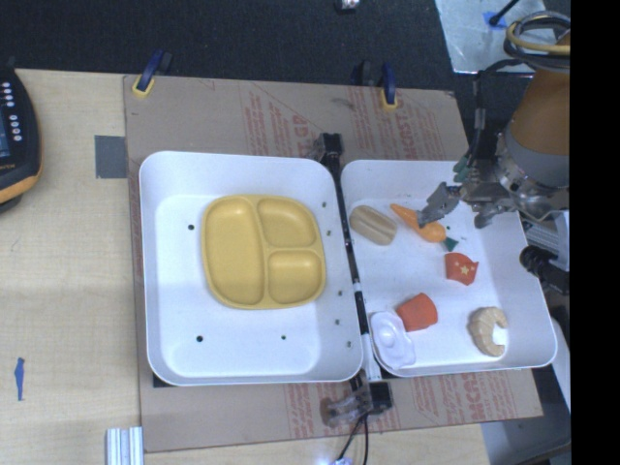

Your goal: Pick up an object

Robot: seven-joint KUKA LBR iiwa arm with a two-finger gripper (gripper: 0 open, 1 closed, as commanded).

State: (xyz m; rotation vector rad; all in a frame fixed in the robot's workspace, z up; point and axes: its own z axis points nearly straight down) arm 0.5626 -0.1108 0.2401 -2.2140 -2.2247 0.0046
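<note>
The right bin [504,177] holds several small items. An orange carrot [417,221] lies near its upper middle, with a tan bread roll [373,225] to its left. Lower down are a red strawberry-like piece [461,268], a red-orange chunk [418,311], a white piece [389,337] and a beige and white piece [488,329]. My gripper [462,208] hangs over the bin's upper right part, just right of the carrot. It is open, and its left finger [441,201] is close above the carrot's right end. Nothing sits between the fingers.
The left bin [174,347] holds a yellow divided plate [263,251]. A black clip [331,146] sits where the bins meet at the back. A dark handset [15,143] lies at the bench's far left. The arm's body [542,114] stands over the right bin's far right corner.
</note>
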